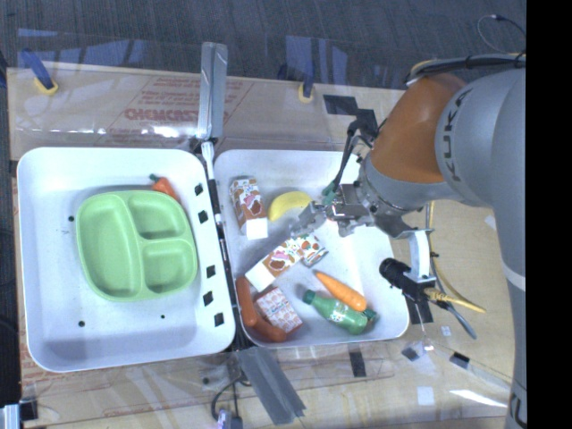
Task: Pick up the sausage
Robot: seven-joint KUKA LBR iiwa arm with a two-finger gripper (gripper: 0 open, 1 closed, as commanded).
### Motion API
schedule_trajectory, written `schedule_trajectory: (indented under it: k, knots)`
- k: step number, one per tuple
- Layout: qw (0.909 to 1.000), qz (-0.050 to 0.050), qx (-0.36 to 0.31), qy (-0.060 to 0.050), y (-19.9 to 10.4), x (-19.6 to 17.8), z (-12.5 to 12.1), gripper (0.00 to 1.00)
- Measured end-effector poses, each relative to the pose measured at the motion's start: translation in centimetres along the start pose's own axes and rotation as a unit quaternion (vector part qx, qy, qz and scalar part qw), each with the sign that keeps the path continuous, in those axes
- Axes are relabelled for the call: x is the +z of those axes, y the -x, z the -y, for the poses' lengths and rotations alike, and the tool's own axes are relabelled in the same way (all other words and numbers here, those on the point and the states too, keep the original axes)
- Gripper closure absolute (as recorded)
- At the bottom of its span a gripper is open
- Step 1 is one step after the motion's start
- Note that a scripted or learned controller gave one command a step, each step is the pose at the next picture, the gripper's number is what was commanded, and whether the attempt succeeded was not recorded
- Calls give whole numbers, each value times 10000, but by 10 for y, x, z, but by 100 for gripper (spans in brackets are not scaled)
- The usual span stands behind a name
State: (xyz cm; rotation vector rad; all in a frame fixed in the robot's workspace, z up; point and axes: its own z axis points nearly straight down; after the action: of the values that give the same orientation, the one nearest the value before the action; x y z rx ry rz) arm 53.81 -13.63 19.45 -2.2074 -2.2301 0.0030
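Part of the maker's name, "KUK", is showing in dark letters on the grey arm (487,141). Red print is lying reversed on the clear sheet over the tabletop (170,105), too faint to read. Carton labels are too small to read.

From my feed I see a pale wooden worktop (80,96) under a clear plastic sheet (268,92) with red print showing through it. Blue tape tabs (32,63) and a yellow clip (45,85) hold the sheet's far edge. Beyond lies a dark grey carpeted floor (268,7). Black tape patches (340,104) dot the worktop, and glare streaks the sheet near me.
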Motion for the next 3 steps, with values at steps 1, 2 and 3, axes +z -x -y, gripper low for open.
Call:
schedule_trajectory:
  k: [1, 2, 3]
  knots:
    - [9737, 25, -2276, 46, -29, 100, 59, 0]
    - [9746, 9, -2238, 16, -118, 3, 35, 0]
    - [9858, 7, -1681, -8, -192, 4, 60, 0]
